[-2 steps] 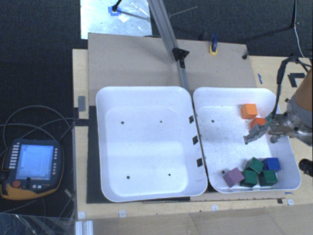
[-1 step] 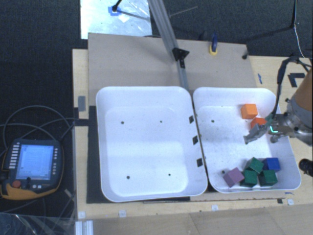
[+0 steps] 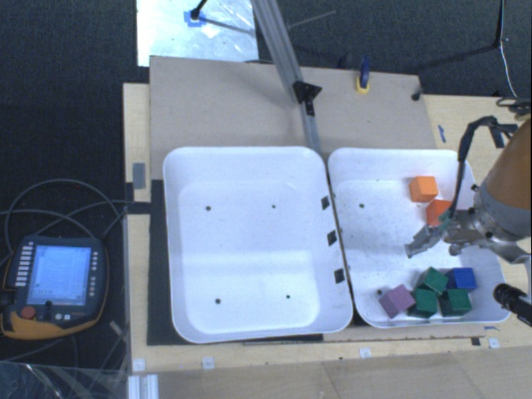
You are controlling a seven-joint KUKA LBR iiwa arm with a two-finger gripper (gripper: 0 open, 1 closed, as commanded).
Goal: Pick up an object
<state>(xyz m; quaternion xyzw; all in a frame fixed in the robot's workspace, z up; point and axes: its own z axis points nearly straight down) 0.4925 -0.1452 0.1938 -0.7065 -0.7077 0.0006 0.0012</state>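
In the right bin (image 3: 366,223) lie several small blocks. One orange block (image 3: 423,188) sits near the far right, and a second orange block (image 3: 436,212) lies just below it, partly covered by the arm. A purple block (image 3: 396,300), green blocks (image 3: 431,280) and a blue block (image 3: 463,278) cluster at the near right corner. My gripper (image 3: 428,238) hangs low over the bin floor, between the lower orange block and the cluster. Nothing shows held in it.
The left bin (image 3: 191,223) sits beside the right one, split by a shared rim with black clips (image 3: 332,238). A slanted metal pole (image 3: 283,48) crosses behind the bins. A teach pendant (image 3: 54,285) lies on the floor at left.
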